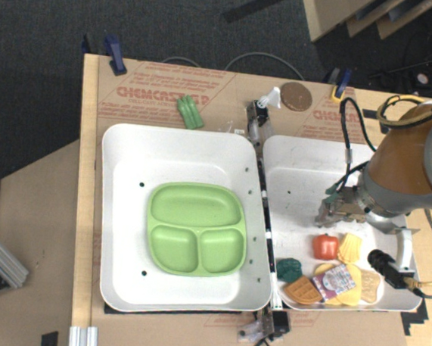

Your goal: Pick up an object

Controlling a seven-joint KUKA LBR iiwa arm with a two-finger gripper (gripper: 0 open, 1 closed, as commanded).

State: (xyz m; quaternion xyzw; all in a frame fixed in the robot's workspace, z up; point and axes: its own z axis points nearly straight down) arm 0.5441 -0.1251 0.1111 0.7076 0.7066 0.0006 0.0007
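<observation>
Gripper (343,209) down inside the right bin (300,165), near its middle, hanging just above the heap of toy food packed into the bin's near right corner. Closest piece: a red item (326,247), directly below the gripper and apart from it — nothing between the fingers. Fingers themselves too dark and small to read; cannot tell whether spread or pressed together.

Counted in the heap: one red item, one yellow piece (350,247) touching its right side, one dark green lump (289,270) by the bin's left wall, one brown waffle-like piece (303,291), one crinkled packet (337,280) (purple and white print), one tan slice (369,284) at the far right.

Left bin (127,152) alongside, holding one green divided tray (195,228) — three compartments, lying flat. Two white bins in all. One green clip-like object (191,112) on the cardboard behind the left bin.
</observation>
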